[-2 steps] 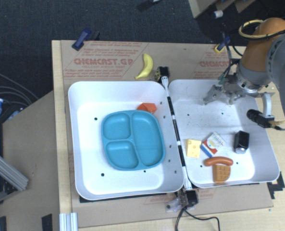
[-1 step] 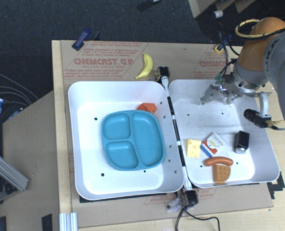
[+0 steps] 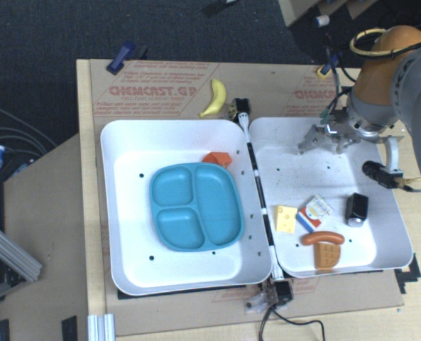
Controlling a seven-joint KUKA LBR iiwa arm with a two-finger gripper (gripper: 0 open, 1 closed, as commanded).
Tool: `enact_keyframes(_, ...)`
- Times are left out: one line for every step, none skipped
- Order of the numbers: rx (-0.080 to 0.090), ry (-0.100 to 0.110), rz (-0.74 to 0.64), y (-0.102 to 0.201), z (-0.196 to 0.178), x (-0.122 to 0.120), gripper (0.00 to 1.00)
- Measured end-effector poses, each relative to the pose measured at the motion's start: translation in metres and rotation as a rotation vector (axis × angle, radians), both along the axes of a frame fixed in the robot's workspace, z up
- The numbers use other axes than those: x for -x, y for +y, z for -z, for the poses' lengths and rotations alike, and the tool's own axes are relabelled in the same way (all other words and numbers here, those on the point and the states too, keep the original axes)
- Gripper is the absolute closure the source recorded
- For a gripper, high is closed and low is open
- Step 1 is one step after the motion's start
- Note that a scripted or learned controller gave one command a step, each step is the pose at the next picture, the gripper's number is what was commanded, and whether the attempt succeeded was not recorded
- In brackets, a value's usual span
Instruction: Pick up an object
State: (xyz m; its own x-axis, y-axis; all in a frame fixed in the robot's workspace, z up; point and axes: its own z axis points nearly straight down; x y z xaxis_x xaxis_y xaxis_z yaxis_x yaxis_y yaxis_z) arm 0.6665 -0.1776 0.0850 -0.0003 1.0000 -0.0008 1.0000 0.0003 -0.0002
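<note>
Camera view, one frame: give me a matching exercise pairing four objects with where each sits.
Things:
1. banana
2. blue divided plate
3. hot dog
4. orange piece

Places:
A. right bin, near its front edge
B. on the board behind the bins
C. middle of the left bin
D. left bin, just behind the plate

Pairs: 1-B, 2-C, 3-A, 4-D

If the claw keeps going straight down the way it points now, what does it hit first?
Most likely the bare floor of the right bin near its far edge. The claw hangs above that spot; the yellow block, sausage and black object lie nearer the camera. Depth is unclear.
</note>
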Motion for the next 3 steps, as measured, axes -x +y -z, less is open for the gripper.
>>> enact_keyframes(-0.001,0.002,0.0,0.009,0.0,0.0,0.0)
enact_keyframes(-0.002,0.002,-0.001,0.034,0.0,0.0,0.0)
enact_keyframes(-0.002,0.003,0.001,0.05,0.001,0.104,0.0)
